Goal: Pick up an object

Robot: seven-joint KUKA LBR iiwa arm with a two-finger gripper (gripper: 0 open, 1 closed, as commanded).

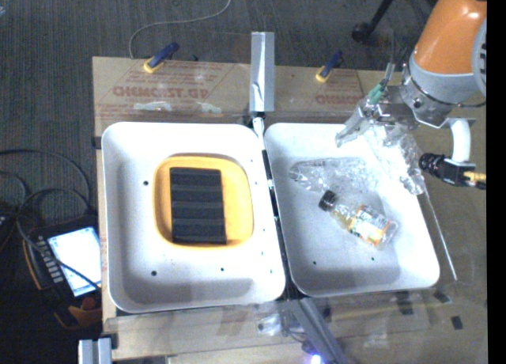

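Note:
In the right bin (316,263) lies a small clear bottle (360,218) with a black cap and a yellow-orange label, on its side near the middle. A crumpled clear plastic wrapper (332,172) lies just behind it. More clear plastic (399,157) stretches along the bin's far right side, right under the arm's wrist. My gripper (362,119) hovers over the right bin's far edge, above and behind the wrapper. In the left bin (126,267) rests a yellow pad with a black ribbed top (198,204).
A metal divider post (262,70) stands at the back between the bins. Two blue-and-yellow clamps (160,56) hold the cardboard at the bench's rear. Cables and a tablet (75,255) lie on the floor at the left.

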